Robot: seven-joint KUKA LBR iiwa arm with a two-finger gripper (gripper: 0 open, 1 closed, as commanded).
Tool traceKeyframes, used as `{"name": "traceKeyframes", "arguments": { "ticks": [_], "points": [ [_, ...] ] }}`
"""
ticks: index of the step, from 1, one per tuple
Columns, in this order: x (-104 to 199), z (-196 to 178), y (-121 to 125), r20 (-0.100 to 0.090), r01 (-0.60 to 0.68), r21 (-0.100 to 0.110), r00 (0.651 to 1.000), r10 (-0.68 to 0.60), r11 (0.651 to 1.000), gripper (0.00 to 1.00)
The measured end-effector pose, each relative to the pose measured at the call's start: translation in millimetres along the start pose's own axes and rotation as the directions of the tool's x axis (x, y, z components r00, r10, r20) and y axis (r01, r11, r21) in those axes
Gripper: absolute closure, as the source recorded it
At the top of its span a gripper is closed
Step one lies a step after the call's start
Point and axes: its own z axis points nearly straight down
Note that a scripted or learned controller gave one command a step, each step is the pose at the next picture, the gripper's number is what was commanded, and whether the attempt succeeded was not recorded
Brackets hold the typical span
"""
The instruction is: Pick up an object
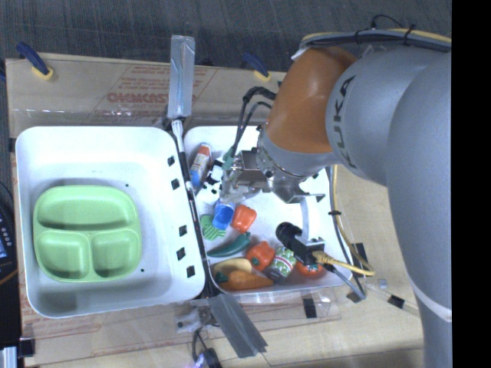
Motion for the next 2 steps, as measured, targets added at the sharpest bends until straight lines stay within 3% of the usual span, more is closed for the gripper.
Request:
{"name": "traceKeyframes", "arguments": {
  "ticks": [1, 2],
  "points": [
    [91.8, -4.2, 24.0, -0.001, 0.057, 0.000, 0.998, -0.057, 0.998, 1.00],
    [32.0, -27.6, 47.4, 0.001, -0.230, -0.001, 0.973, 0.230, 0.973, 1.00]
  ]
}}
